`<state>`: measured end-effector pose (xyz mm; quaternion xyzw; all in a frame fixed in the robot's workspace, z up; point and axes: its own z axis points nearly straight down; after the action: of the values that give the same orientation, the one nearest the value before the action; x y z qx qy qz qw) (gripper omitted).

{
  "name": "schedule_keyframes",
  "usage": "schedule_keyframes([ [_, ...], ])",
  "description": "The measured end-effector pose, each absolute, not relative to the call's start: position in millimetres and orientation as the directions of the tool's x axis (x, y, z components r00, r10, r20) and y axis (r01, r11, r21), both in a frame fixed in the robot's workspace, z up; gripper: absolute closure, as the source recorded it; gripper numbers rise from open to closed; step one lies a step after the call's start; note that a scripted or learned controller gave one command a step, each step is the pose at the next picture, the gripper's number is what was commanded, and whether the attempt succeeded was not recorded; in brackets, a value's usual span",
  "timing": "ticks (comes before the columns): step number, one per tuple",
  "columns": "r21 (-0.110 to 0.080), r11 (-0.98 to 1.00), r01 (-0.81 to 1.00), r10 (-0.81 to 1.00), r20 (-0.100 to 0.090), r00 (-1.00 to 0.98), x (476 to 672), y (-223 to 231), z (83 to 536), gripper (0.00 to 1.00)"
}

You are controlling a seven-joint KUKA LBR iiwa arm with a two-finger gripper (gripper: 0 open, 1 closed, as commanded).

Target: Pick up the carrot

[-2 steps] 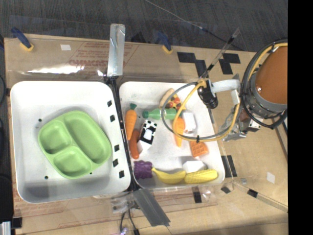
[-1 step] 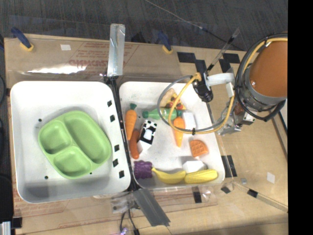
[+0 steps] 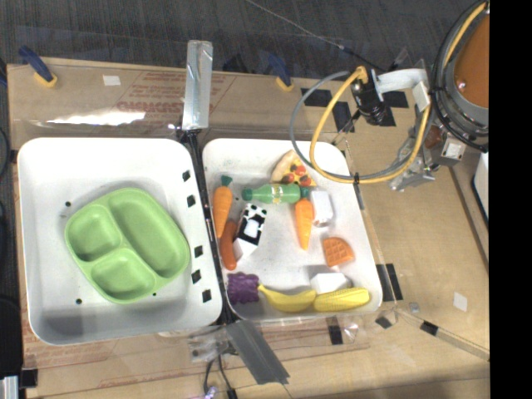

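Corn (image 3: 342,299) and a banana (image 3: 285,298) lie end to end along the front wall of the right bin (image 3: 359,191), closest to the viewer. Seen from above, the grey arm (image 3: 470,65) with its orange band enters at upper right. Its gripper (image 3: 413,171) hangs over the bare counter (image 3: 432,248), just outside the right bin's right wall and well apart from every item. Whether the jaws are open or closed cannot be told.

Moving outward from there, a white block (image 3: 322,208) comes first. It touches a carrot (image 3: 304,221) near the bin's middle, green top toward the back, tip toward the front. An orange ridged piece (image 3: 338,252) lies just right of the carrot's tip, and a second white block (image 3: 328,282) sits just behind the corn. A green bottle (image 3: 274,193) lies on its side behind the carrot, its label too small to read. A pizza slice (image 3: 293,169) rests against the back wall.

A black-and-white carton (image 3: 252,223) sits left of the carrot; no lettering on it can be read. A second carrot (image 3: 221,206) lies along the left wall, top toward the back, with a darker red-orange piece (image 3: 229,254) at its tip. Purple grapes (image 3: 243,287) sit in the front left corner.

The left bin (image 3: 33,223) holds a green three-part plate (image 3: 125,243). Reddish print on the cardboard (image 3: 158,98) behind that bin is too faint to read.
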<state>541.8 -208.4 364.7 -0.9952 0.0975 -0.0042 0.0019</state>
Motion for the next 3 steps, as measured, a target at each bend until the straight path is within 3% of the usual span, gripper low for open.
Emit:
schedule_keyframes([
  [1,-0.006,-0.980,-0.197,-0.197,-0.001,0.980,514.6,-208.8,326.6,1.00],
  [2,-0.006,-0.981,-0.196,-0.196,0.010,0.980,503.4,-209.7,404.4,1.00],
  [3,-0.005,-0.980,-0.197,-0.197,-0.007,0.980,485.8,-210.7,308.0,1.00],
])
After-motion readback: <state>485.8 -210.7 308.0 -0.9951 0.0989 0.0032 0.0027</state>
